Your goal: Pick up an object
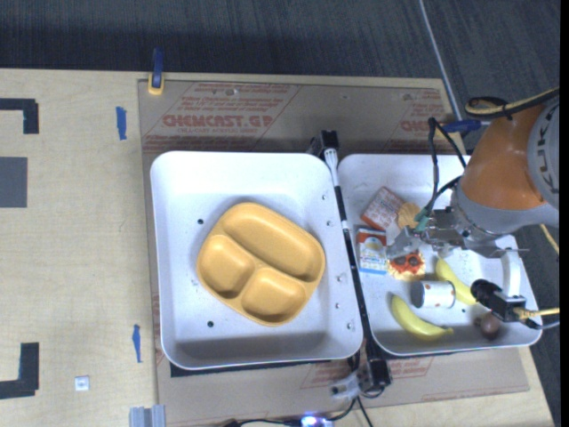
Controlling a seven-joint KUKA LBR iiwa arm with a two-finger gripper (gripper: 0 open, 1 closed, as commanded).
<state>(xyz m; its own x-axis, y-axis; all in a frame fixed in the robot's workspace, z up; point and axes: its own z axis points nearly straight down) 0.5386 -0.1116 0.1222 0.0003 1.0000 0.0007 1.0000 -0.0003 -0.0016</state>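
In the right bin (524,269), the pincer (411,243) is seen lowered beside a small red object (406,264), with a banana (414,318) nearer the front wall, though the pincer's state cannot be told.

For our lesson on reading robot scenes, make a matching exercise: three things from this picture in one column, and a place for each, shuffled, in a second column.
Things:
1. yellow sectioned tray
2. banana
3. blue clip

Places:
A. near front wall of the right bin
B. on the bench's far edge, behind the bins
C. in the left bin

Pairs: 1-C, 2-A, 3-B
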